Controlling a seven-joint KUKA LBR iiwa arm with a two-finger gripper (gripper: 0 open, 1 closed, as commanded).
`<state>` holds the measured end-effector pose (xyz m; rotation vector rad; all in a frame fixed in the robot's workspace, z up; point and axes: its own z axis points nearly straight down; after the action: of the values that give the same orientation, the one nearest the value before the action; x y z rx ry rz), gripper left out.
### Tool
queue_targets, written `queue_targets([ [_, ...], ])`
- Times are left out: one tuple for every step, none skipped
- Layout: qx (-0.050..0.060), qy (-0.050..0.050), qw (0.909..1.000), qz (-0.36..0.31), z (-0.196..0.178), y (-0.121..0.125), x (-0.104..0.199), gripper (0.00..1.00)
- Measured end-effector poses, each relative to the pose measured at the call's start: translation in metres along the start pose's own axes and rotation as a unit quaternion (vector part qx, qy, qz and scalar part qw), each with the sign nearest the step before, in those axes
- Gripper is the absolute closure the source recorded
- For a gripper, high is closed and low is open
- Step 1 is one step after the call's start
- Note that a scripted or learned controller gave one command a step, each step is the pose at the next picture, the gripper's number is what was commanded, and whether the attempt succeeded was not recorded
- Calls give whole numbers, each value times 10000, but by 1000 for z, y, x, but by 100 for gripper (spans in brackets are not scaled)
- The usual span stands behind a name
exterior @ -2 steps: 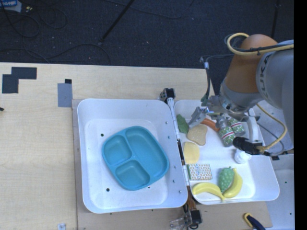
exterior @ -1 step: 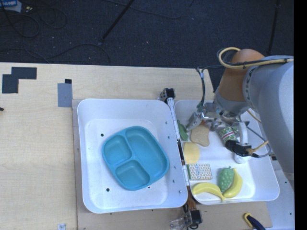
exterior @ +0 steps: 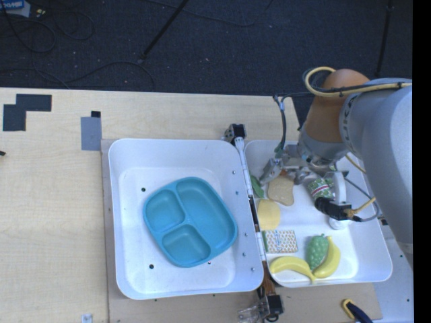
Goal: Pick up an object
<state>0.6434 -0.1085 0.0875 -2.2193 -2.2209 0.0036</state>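
Grey arm's gripper (exterior: pixel 288 173) hangs low at 12 o'clock in right bin (exterior: pixel 377 261), directly over tan pick item (exterior: pixel 281 192), prob. lining up a grab; finger state: can't tell.

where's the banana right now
The banana lies at the near edge of the right bin, curled beneath the green bumpy fruit and just below the patterned square.
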Motion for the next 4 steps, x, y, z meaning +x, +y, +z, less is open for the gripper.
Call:
queue_targets([
  [-1, 3, 10000, -2, 0, 0, 17, 0],
  [0, -1, 10000, -2, 0, 0, 19, 0],
  [-1, 1, 10000, 6, 0, 0, 15, 0],
  [-2, 0, 10000, 4, 0, 0, 13, 0],
])
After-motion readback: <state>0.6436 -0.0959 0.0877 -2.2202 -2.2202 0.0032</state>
